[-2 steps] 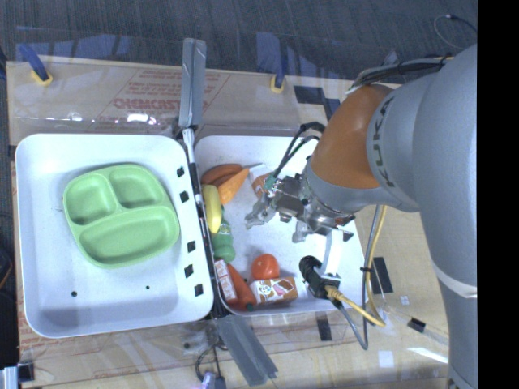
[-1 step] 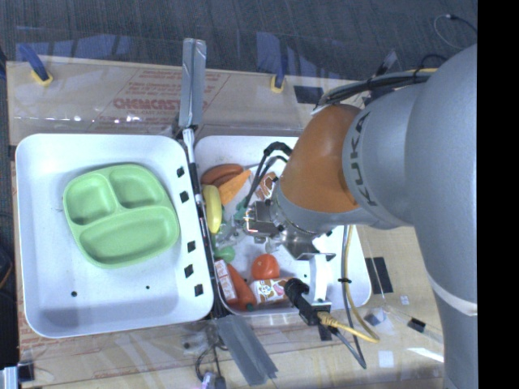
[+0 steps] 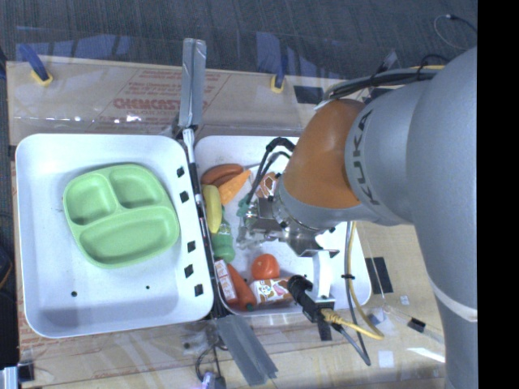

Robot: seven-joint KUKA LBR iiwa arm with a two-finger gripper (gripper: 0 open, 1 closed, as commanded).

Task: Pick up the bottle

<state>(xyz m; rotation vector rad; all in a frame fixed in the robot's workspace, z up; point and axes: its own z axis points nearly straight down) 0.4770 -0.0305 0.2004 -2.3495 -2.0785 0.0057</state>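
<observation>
The arm reaches in over the right bin, and its gripper sits low among the toys there — whether it is clamped or spread, I cannot tell from here. The bottle lies on its side at the bin's near left corner, just beside a red tomato. In the left bin — a green divided plate.

Two bins side by side on the surface. Left bin carries a divided plate, sitting toward its upper left. Right bin is crowded along its left wall: toy food stacked from upper middle down to a bottle at the bottom edge. Arm overhangs the right bin from frame right.
</observation>
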